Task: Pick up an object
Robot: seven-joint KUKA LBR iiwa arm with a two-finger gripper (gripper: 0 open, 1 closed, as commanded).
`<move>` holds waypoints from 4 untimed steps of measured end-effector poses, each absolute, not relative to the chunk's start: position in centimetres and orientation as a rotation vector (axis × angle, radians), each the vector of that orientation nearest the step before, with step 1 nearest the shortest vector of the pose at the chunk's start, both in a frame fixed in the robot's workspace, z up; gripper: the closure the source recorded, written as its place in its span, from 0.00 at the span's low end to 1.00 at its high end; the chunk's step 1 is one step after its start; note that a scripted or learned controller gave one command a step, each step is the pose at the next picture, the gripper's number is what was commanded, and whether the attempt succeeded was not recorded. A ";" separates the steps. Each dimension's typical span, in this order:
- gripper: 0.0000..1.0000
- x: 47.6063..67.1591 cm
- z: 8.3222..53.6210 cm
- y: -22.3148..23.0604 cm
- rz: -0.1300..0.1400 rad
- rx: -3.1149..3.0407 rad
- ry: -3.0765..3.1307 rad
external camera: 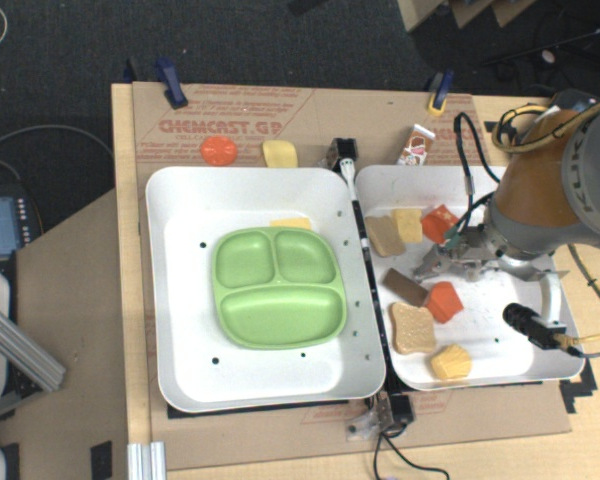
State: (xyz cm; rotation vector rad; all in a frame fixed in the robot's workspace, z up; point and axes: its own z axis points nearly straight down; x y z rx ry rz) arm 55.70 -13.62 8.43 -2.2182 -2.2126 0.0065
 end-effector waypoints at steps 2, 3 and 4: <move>0.00 66.4 8.5 -14.9 0.017 -2.202 -2.212; 0.00 55.0 8.4 -16.6 0.009 -2.222 -2.208; 0.00 63.3 8.5 -9.2 -0.010 -2.214 -2.234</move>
